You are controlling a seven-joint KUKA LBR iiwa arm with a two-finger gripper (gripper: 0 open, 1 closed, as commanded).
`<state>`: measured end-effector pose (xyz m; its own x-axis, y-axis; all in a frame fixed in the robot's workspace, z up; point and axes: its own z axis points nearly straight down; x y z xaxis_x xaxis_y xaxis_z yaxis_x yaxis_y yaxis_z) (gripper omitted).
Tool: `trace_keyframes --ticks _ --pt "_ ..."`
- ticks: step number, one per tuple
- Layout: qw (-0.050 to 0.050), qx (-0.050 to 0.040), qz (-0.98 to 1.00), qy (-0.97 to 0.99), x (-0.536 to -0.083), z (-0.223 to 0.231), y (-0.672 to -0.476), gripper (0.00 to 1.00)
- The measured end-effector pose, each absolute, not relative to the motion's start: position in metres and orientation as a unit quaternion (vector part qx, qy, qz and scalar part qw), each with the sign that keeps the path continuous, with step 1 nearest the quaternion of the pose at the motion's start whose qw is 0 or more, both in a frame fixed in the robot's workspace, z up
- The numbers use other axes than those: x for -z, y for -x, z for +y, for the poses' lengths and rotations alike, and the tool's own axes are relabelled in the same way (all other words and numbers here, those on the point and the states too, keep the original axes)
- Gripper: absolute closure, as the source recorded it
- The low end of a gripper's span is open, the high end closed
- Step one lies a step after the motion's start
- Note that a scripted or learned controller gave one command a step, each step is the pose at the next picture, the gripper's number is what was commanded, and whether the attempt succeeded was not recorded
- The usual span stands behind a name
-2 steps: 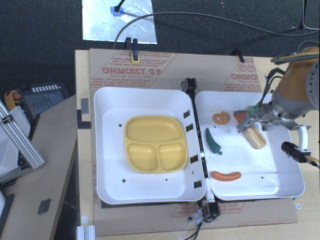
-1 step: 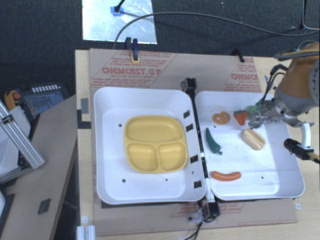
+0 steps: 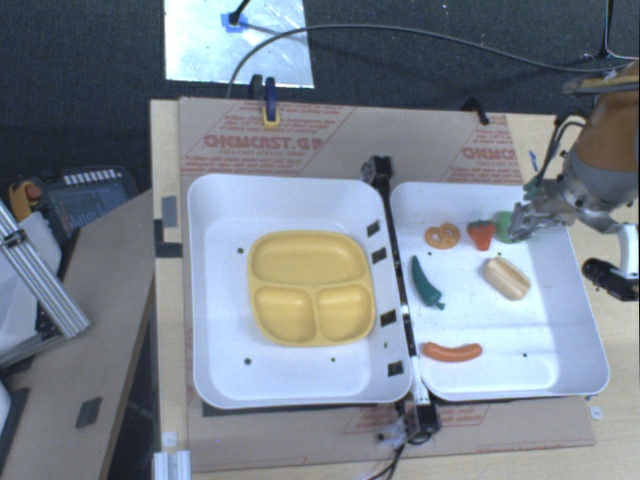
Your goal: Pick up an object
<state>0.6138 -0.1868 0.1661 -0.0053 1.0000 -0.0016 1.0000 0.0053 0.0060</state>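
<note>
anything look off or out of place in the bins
Nothing stands out. The yellow divided plate sits flat in the left bin. In the right bin the pretzel, green pepper, bun and sausage lie apart, nothing spilled.

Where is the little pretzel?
The pretzel lies in the right bin, near its far edge, just left of the red strawberry and above the green pepper.

Arm (image 3: 612, 163): grey housing with a broad orange band above the wrist. Gripper (image 3: 520, 223): grey metal body behind the jaws. A black fitting protrudes below the wrist.
</note>
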Motion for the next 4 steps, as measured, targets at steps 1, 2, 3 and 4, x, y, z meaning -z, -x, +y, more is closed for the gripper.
trace_keyframes --ticks 1,2,3,4 --pt "0.004 -0.0019 0.709 -0.705 -0.231 -0.189 -0.619 1.0" --pt "0.003 -0.0015 0.709 -0.705 -0.285 -0.189 -0.62 1.0" --pt "0.0 -0.0002 0.71 -0.704 -0.269 -0.138 -0.613 1.0" --pt "0.0 -0.0009 0.71 -0.704 -0.252 -0.086 -0.611 1.0"
